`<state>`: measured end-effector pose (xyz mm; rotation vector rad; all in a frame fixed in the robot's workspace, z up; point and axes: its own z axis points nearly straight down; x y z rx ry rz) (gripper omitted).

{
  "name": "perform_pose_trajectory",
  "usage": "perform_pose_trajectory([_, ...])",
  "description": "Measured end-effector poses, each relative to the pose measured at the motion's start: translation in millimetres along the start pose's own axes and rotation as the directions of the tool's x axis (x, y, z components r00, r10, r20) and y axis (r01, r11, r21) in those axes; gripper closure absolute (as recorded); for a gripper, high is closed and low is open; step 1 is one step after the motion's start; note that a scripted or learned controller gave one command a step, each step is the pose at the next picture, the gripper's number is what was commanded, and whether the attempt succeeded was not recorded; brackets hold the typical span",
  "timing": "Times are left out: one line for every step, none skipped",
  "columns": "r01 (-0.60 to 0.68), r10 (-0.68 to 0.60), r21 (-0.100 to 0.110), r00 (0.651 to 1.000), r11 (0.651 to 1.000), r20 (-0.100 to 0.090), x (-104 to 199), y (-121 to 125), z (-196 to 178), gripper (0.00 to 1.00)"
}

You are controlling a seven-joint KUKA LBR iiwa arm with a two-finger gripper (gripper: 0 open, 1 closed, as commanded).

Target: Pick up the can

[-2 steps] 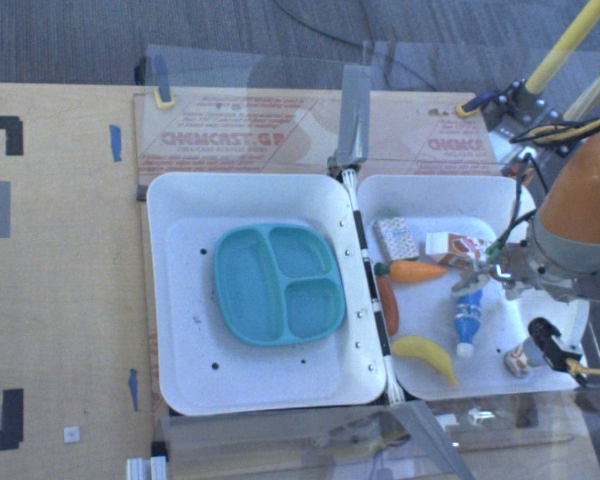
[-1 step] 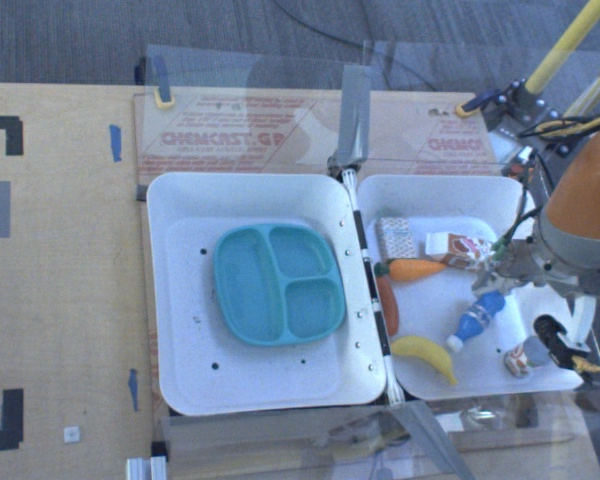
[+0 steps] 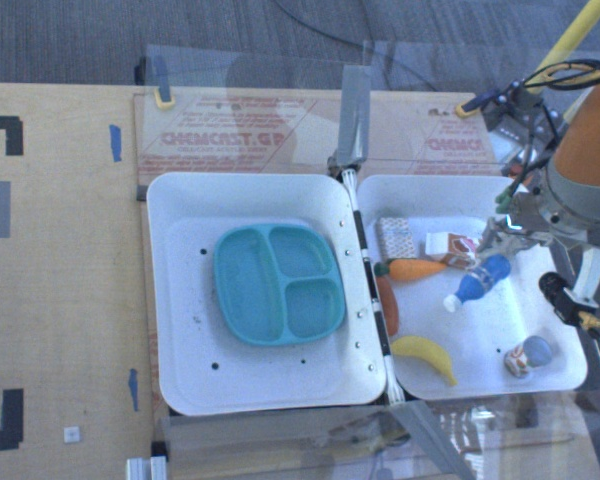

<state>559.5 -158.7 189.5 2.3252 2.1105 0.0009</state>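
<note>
The end effector (image 3: 508, 230) hangs over the right bin's (image 3: 570, 373) far right part, just above a blue bottle (image 3: 480, 281); its opening cannot be made out. The can (image 3: 528, 356) lies tipped toward the bin's near right corner, nearer the bench's front edge.

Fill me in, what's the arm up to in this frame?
The gripper is down in the right bin, near its upper right, close to the blue bottle and a small can-like item lying beside the carrot. Nothing is visibly between its fingers, so no pick yet. A banana and a small roundish object also sit in that bin. The left bin holds a teal divided plate.
</note>
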Motion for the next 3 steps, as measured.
perform_pose_trajectory([0.019,-0.019,-0.001,1.000,1.000,0.000,30,1,-12,1.00])
perform_pose_trajectory([0.037,-0.037,0.000,0.999,0.999,0.000,20,69,-13,1.00])
perform_pose_trajectory([0.099,-0.099,0.002,0.995,0.995,-0.001,36,45,-7,1.00])
